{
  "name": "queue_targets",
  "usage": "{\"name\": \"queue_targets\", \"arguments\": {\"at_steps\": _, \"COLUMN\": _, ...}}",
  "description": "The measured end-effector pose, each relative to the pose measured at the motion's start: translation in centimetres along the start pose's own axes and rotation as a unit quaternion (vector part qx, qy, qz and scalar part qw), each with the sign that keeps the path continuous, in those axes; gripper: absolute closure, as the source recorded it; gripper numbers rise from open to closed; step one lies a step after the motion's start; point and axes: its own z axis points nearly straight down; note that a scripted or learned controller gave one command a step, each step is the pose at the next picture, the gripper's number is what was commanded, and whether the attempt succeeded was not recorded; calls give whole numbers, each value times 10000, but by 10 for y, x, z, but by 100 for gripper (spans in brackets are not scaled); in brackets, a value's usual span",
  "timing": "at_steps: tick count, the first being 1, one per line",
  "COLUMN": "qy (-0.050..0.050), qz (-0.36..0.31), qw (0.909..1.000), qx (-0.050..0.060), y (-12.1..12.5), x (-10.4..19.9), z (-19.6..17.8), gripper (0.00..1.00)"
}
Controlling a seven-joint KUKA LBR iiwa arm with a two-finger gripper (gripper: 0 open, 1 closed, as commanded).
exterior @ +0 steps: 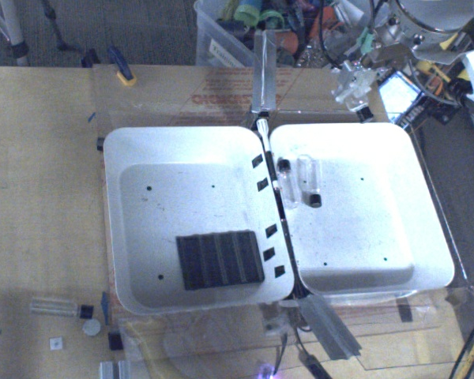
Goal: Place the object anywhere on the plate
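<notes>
Clear tube (307, 181) lengthwise up-down, black-capped.

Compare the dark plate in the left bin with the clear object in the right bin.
The ribbed plate is black, broad and flat; the clear object is see-through, small and narrow, with black ends. The plate lies near its bin's front; the object lies by the divider. Both rest on white bin floors, untouched.

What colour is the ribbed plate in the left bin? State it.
Black, or very dark grey, with lengthwise ridges: the plate shows plainly in the camera view against the white bin.
</notes>
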Motion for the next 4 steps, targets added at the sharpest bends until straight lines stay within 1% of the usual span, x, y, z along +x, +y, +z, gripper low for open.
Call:
{"name": "queue_targets", "arguments": {"at_steps": 1, "qy": -6, "qz": 1434, "qw": 9897, "qx": -4, "y": -8, "x": -27, "z": -67, "gripper": 100}}
{"name": "queue_targets", "arguments": {"at_steps": 2, "qy": -6, "qz": 4427, "qw": 8967, "qx": 17, "y": -48, "x": -84, "z": -68, "gripper": 100}}
{"name": "queue_targets", "arguments": {"at_steps": 3, "qy": -9, "qz": 7259, "qw": 6878, "qx": 16, "y": -71, "x": -165, "z": -68, "gripper": 100}}
{"name": "queue_targets", "arguments": {"at_steps": 4, "qy": 2, "qz": 5658, "qw": 8245, "qx": 46, "y": -93, "x": -165, "z": -68, "gripper": 100}}
